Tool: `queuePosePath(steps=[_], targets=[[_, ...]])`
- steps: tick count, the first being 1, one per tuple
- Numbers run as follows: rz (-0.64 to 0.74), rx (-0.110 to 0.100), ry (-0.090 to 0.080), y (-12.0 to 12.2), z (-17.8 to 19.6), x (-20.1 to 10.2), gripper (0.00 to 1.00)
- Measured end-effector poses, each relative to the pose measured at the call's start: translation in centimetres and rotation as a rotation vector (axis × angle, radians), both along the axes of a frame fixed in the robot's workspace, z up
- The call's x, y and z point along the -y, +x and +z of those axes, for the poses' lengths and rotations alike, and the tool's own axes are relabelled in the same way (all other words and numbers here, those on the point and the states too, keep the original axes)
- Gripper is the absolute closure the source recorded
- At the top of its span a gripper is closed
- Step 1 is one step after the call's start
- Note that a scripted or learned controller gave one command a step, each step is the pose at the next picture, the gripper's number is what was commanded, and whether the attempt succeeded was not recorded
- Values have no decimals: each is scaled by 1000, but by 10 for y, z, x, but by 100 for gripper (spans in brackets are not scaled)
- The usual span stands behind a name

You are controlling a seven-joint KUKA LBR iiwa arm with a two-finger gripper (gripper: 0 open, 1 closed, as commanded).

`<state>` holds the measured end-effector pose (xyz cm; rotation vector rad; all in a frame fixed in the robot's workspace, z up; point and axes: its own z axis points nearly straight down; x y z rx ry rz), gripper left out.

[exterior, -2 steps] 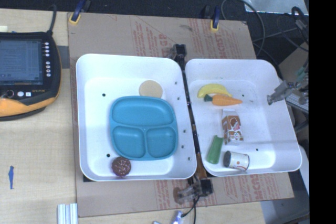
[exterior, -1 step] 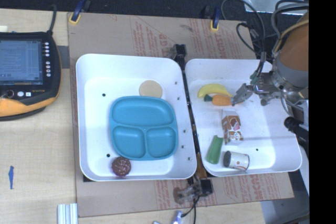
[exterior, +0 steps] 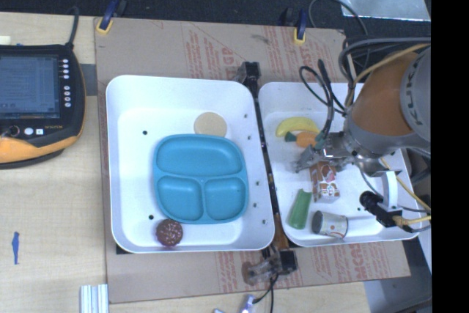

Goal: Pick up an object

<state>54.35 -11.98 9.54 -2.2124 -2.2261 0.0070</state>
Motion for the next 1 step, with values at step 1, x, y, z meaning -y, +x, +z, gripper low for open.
queuePosePath(steps=[1], targets=[[3,-1,-2,0,10,1,100]])
